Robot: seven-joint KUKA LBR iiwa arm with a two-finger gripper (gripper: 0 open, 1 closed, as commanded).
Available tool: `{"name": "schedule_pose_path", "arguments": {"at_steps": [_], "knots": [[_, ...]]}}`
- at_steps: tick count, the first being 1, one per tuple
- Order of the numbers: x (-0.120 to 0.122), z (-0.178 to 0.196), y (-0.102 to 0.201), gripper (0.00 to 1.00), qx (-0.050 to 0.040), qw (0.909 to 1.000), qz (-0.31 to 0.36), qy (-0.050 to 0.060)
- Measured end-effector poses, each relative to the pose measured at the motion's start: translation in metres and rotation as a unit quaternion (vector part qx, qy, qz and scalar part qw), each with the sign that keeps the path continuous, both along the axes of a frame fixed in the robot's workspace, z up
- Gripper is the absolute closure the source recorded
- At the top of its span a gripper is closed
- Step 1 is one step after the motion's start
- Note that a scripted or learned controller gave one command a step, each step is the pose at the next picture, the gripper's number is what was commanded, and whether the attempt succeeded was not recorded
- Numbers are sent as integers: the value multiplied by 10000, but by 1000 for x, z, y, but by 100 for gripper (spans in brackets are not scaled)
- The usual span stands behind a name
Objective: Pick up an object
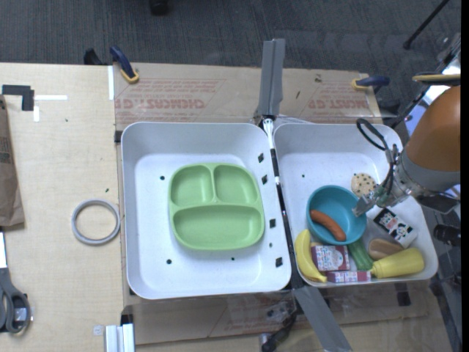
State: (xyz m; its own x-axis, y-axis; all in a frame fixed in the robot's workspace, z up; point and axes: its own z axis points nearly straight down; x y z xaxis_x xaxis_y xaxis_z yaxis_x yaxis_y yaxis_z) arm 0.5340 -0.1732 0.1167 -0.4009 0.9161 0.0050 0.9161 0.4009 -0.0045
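- A roll of clear tape point(96, 221) lies flat on the wooden bench point(58, 160), at 9 o'clock from the left bin.
- A brown paper bag point(9, 171) sits at the bench's left edge, at 10 o'clock from the tape.
- Scissors point(13, 308) rest at 7 o'clock from the tape.
- A blue-and-yellow clamp point(124, 64) grips the cardboard sheet point(190, 97) at 11 o'clock from the left bin; a second clamp point(372, 83) sits at 1 o'clock from the right bin.
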Motion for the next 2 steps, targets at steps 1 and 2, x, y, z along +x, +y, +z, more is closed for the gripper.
{"name": "schedule_pose_path", "arguments": {"at_steps": [1, 2], "knots": [[0, 0, 0, 0, 2, 10000, -2, 5], [32, 1, 24, 0, -4, 9850, 1727, -21]]}}
